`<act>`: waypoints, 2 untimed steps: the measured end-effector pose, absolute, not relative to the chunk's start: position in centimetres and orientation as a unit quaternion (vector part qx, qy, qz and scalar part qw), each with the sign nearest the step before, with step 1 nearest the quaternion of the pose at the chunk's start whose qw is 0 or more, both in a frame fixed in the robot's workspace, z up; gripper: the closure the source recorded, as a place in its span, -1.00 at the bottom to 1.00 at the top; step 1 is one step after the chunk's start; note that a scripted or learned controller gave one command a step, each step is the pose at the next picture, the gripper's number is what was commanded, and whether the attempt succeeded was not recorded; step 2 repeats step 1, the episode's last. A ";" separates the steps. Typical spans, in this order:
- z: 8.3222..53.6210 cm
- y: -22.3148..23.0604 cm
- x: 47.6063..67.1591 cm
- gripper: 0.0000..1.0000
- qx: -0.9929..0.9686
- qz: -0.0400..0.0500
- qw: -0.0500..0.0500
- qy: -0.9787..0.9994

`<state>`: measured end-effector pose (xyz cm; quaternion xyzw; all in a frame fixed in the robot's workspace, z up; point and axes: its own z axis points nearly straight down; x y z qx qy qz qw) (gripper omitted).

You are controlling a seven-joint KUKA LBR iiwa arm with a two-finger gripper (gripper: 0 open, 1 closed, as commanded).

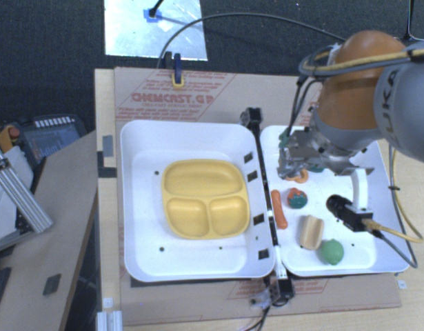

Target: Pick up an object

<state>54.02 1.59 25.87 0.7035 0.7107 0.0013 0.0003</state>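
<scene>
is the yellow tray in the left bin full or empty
Empty: the yellow tray shows bare compartments, lying flat in the left bin.

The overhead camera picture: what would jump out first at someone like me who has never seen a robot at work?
First the big grey arm with its orange band, reaching in from the right, its pincer low over the right bin. Next the yellow divided tray lying in the left bin. Then the small things in the right bin: a thin orange stick, a tan block and a green ball.
</scene>
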 end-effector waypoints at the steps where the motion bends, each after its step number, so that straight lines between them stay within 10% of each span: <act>1: 23.4 6.7 53.3 1.00 0.704 0.001 -0.001 0.710; 2: 23.4 6.7 53.3 1.00 0.704 0.001 -0.001 0.710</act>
